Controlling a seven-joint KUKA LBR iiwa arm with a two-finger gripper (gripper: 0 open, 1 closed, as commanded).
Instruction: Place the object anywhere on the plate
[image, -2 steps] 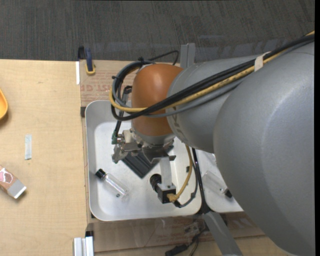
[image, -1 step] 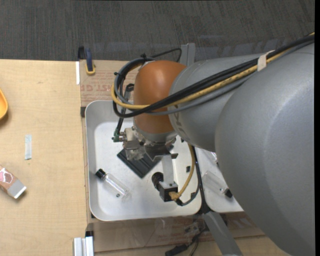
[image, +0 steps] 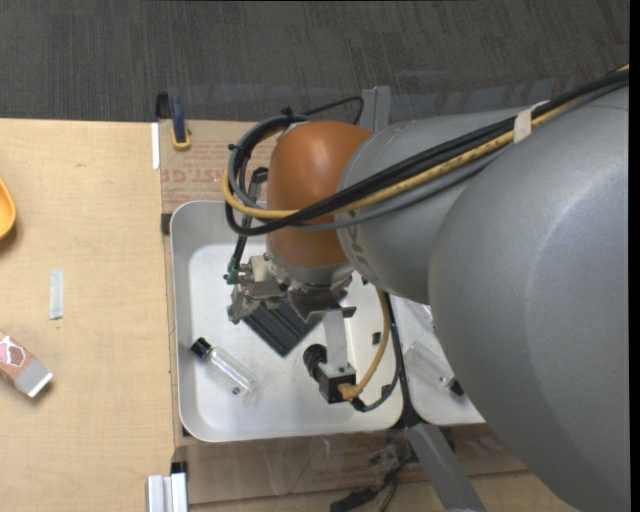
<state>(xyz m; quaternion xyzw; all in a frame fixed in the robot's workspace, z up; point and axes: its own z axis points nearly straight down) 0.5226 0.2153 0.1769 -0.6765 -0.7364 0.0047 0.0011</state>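
My gripper hangs low over the middle of the left white bin, seen from above under the orange wrist band. A small clear vial with a black cap lies on the bin floor just left of and below the gripper, apart from it. The arm's grey body hides most of the right side of the view, and much of the bin floor under the wrist is hidden too.
A sliver of the right bin shows under the arm, with a clear item in it. On the wooden bench to the left lie a small grey strip, a wrapped tube and an orange object at the edge.
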